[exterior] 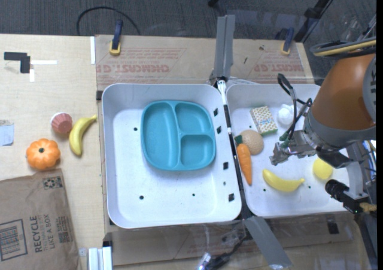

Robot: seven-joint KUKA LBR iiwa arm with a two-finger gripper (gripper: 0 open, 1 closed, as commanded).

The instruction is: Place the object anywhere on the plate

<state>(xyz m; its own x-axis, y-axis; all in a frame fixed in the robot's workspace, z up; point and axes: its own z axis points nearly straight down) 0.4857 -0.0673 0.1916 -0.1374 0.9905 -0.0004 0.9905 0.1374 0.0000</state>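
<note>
Plate (178,135): a teal plate with three compartments, lying flat in the left white bin (119,197); nothing rests on it.
Right bin (311,206): holds all the toy food, beside the left bin, a divider between them.
Arm (344,98): grey with a broad orange band, reaching in from the right over the right bin.
Hand (280,156): low over the right bin, just above the yellow banana (282,181); it is too small and dark to tell whether it is apart or together, and nothing is seen clamped in it.
Carrot (244,163): orange, lying lengthwise along the right bin's left wall.
Round tan item (252,142): touching the carrot's top end.
Small box (263,120): pale with green print, near the bin's back.
White item (286,113): just right of the box.
Lemon (322,169): yellow, partly under the arm.
Counter (36,71): left of the bins lie a second banana (79,134), a small pumpkin (43,154) and a pinkish cupcake (61,123).
Paper bag (36,221): brown, at the lower left corner.
</note>
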